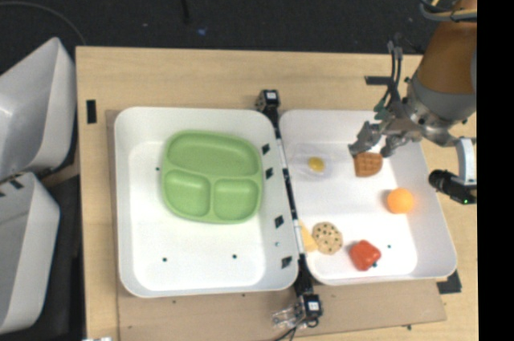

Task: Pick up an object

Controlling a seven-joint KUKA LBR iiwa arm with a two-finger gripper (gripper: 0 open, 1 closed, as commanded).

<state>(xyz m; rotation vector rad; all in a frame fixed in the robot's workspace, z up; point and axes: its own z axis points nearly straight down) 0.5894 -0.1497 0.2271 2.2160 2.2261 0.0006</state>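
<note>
In the left bin (136,267), a green divided plate (212,176) is set, well apart from the right bin (430,251). Within that right bin, the gripper (374,145) is seen over a brown waffle piece (368,164), jaws spread. Nearer the front lie an orange ball (400,200), a red pepper (364,253), a cookie (327,237) and a small yellow piece (316,165).

Even overhead light, soft shadows; white bins (193,279) glare slightly (edges mildly blurred).
</note>
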